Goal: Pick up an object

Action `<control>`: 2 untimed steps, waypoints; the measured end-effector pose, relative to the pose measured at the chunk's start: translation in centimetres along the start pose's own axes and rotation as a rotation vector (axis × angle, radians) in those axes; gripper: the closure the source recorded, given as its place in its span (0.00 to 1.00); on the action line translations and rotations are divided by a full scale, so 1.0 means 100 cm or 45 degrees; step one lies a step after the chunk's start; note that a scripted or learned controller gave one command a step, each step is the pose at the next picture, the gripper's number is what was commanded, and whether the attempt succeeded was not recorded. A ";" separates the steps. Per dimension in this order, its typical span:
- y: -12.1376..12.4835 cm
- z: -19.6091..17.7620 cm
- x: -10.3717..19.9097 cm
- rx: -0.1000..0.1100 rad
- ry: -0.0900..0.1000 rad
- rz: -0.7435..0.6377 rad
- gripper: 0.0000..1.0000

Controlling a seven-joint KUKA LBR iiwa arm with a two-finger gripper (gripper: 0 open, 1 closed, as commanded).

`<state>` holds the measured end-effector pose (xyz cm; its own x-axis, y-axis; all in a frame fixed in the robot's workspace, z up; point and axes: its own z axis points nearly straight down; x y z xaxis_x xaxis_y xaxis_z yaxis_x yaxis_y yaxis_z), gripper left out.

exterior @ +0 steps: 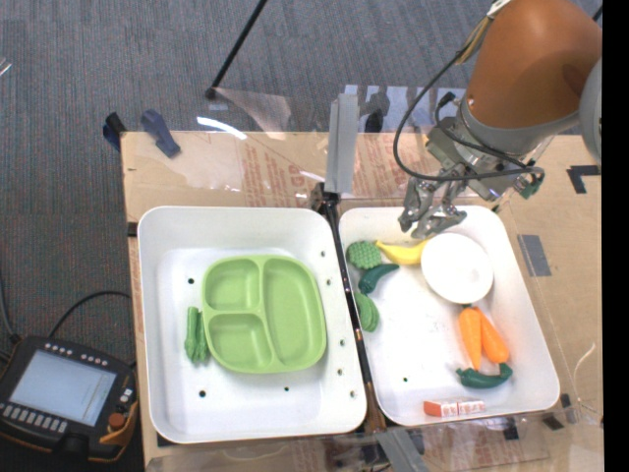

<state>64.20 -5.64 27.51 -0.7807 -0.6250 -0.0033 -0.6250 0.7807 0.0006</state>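
My gripper (425,222) hangs over the back of the right bin (526,303), just above the yellow banana (401,254) and the rim of the white bowl (457,268). Its fingers look slightly apart with nothing between them. Beside the banana lie green vegetables: a bumpy one (363,254), a dark one (376,277) and another (368,312) by the bin's left wall. Two orange carrots (482,336) and a dark green pepper (484,378) lie at the front right. A small orange and white box (454,408) sits at the front edge.
The left bin (157,264) holds a light green divided plate (263,314) and a green bean-like piece (195,334) to its left. A grey upright post (341,150) stands behind the divide between the bins. A handheld controller (64,391) rests at the lower left.
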 end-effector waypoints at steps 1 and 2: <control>-0.036 0.100 0.074 -0.009 0.005 -0.421 1.00; -0.037 0.097 0.073 -0.002 0.001 -0.421 0.00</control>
